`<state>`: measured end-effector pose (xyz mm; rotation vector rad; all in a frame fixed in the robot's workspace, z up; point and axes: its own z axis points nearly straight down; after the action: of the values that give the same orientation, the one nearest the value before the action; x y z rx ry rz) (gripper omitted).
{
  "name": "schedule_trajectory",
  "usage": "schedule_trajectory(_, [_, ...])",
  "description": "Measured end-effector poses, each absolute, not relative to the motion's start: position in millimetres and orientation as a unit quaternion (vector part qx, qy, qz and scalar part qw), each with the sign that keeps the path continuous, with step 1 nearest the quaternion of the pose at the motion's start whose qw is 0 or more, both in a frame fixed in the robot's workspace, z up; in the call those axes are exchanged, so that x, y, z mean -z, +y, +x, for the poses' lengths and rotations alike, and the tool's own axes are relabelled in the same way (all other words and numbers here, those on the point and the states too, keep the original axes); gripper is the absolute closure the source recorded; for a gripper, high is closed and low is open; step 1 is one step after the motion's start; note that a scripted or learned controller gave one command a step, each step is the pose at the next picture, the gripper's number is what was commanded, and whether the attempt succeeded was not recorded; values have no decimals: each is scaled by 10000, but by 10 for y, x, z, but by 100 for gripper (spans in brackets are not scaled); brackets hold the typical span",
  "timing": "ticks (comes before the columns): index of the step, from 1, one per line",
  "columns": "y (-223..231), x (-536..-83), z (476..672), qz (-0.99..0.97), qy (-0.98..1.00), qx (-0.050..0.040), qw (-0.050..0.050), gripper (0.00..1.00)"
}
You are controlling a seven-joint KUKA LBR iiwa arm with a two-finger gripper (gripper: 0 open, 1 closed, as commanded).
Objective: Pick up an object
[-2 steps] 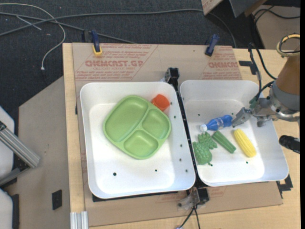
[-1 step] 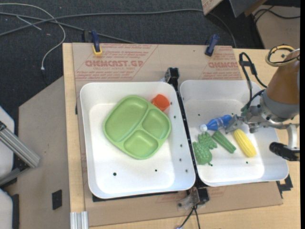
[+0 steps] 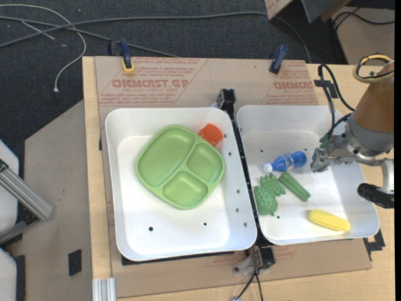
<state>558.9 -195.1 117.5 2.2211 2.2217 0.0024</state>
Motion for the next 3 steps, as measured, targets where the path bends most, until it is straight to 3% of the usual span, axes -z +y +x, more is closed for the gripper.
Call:
schedule_trajectory(1, [-1918, -1813, 5643, 7065, 7077, -19, 36, 100])
schedule_trajectory(3, [-1981, -2633, 5622, 7066, 7076, -13, 27, 100])
